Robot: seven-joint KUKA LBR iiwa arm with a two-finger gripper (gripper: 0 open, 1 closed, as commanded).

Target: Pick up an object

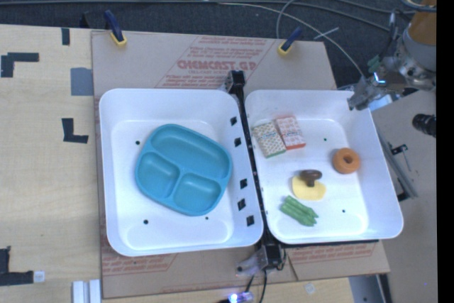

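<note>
Above the right bin's far corner hang the jaws, their state unclear; a doughnut lies below.

Two clamps, one blue-handled; one yellow-tipped; both grip a cardboard sheet; black cables behind.

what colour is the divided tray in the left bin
Light blue. The divided tray shows plainly in the camera view, lying in the left bin.

Red print "CHEMCAST GP" on cardboard sheet behind bins; rest illegible.
</note>
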